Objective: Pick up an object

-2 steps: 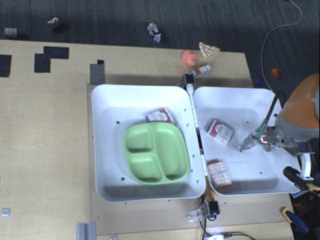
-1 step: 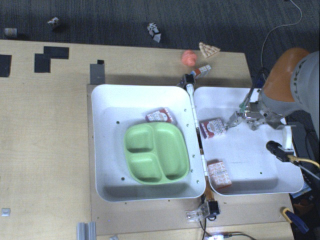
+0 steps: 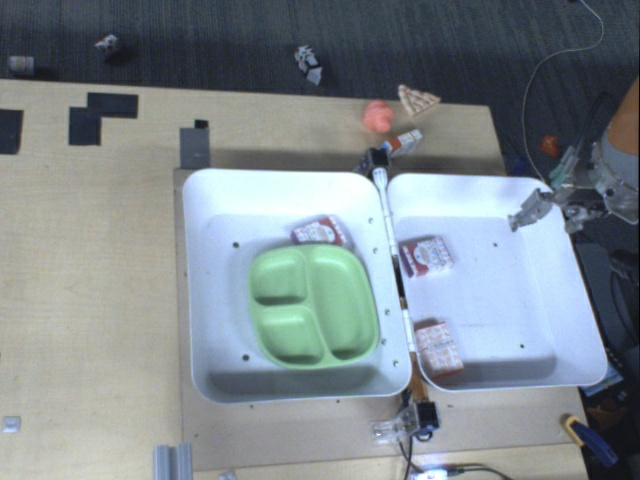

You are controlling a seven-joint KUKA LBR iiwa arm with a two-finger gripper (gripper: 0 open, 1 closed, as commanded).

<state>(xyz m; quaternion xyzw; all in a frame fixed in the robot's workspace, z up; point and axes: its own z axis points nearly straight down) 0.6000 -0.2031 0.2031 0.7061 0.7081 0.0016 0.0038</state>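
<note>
Filling much of the left bin (image 3: 200, 268), well left of the gripper (image 3: 530, 213), lies a green divided plate (image 3: 313, 305) with a red-and-white packet (image 3: 320, 232) at its far edge. Two more packets (same colours) lie in the right bin (image 3: 530, 298), one (image 3: 427, 256) left of the gripper, another (image 3: 438, 346) nearer the front wall. Whether the gripper's tips stand apart or together I cannot tell.

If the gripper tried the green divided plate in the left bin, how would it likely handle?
The green divided plate looks like rigid moulded plastic, so probably stiff and light. It lies flat and wide, so it would likely slide rather than tip, and its low rim offers little to pinch.
</note>
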